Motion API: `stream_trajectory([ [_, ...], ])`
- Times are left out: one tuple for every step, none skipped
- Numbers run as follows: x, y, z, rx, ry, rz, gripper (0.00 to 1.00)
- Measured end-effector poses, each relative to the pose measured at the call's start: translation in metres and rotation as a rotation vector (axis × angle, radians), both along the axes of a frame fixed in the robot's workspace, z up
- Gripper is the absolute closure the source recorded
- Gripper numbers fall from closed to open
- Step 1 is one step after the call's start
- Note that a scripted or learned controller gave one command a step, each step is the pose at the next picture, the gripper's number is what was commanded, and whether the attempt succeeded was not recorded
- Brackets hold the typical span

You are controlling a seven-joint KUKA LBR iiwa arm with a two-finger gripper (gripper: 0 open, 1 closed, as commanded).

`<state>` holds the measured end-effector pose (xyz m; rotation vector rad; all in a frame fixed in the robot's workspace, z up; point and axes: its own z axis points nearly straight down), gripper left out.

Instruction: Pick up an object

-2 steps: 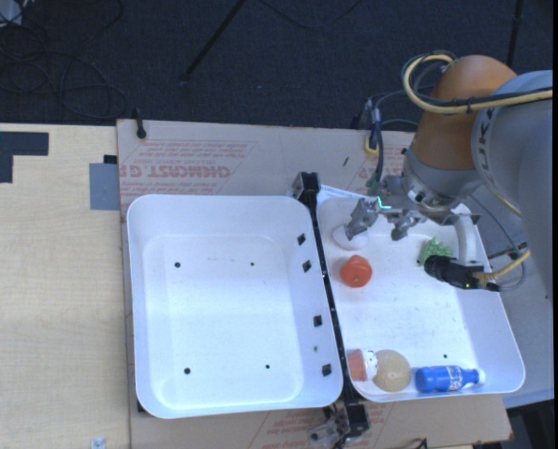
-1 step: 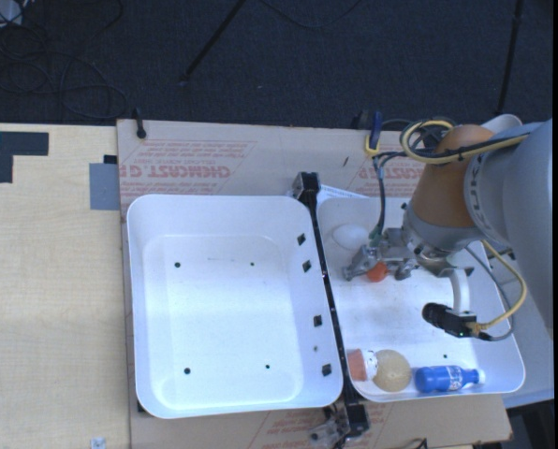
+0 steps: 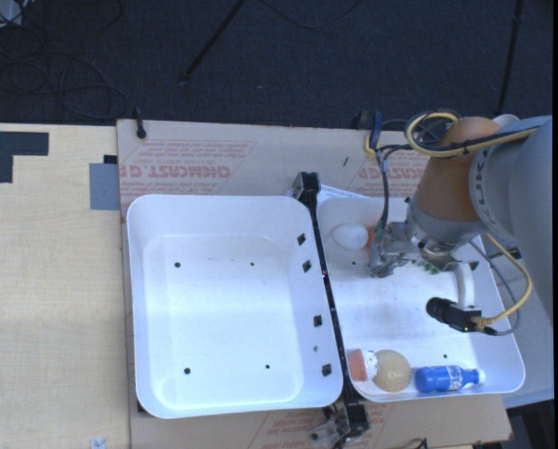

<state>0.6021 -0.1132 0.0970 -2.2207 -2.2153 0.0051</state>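
Camera view, 1 fixed camera above the bench.

1. Bins: 2 shallow white bins sit side by side on a cardboard sheet (image 3: 195, 162). The left bin (image 3: 223, 325) and the right bin (image 3: 396, 321) touch along a shared black-clipped edge.

2. Arm: my 1 arm (image 3: 457, 181) enters from the right, with its orange band above the far part of the right bin.

3. End effector: my 1 gripper (image 3: 384, 266) points down into the far-left part of the right bin, close to the bin floor. I cannot tell whether it is wide or narrow, as the view is too coarse at that point. No object is visibly held in it.

4. Objects available for picking: 4, all in the right bin.
- 1 white egg-shaped object (image 3: 351, 237), lying just left of my gripper, near the far-left corner. I cannot tell whether they touch.
- 1 beige ball (image 3: 392, 371), against the near wall.
- 1 orange-and-white piece (image 3: 358, 363), touching the left side of the beige ball, in the near-left corner.
- 1 blue bottle (image 3: 447, 378), lying on its side along the near wall, just right of the beige ball, with its white cap to the right.

5. The 3 near-wall objects are well apart from my gripper.
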Motion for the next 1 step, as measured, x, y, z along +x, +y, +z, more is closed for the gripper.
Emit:
stream_trajectory([
  [0.0, 0.0, -0.0004, 0.0, 0.0, -0.001, 0.0],
])
